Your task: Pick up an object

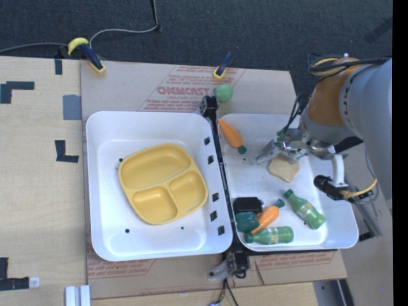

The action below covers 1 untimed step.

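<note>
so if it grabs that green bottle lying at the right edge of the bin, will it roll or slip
The green bottle lies on its side, so a nudge would probably roll it. Its rounded, glossy-looking body may slip from a two-finger pinch. It looks like a small plastic toy, so likely light and stiff.

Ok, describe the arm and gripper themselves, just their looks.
The arm is bulky, rounded and grey, with an orange band above the wrist. Black cables run beside the band. The gripper is small, metallic grey. A yellow-and-black cable loops below the wrist.

Yellow three-compartment plastic plate: plain yellow. Right of it, two orange toy carrots with green tops, two green plastic bottles, one beige bread-shaped piece. Bins white.
</note>
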### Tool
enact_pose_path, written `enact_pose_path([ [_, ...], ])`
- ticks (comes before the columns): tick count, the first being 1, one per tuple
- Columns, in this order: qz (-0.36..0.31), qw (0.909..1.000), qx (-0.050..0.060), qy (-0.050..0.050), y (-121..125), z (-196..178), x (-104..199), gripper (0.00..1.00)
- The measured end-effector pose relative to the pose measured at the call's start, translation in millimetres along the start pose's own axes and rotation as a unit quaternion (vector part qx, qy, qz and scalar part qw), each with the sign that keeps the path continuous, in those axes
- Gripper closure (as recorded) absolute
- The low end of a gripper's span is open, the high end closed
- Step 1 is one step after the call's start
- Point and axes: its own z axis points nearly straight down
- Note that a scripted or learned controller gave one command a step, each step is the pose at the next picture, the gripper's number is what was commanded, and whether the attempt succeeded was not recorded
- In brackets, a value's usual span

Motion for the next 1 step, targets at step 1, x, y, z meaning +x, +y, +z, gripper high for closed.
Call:
enact_pose_path([
  [1,0.001,1.0,0.006,-0.002,47.7,1.5,55.5,0.0],
])
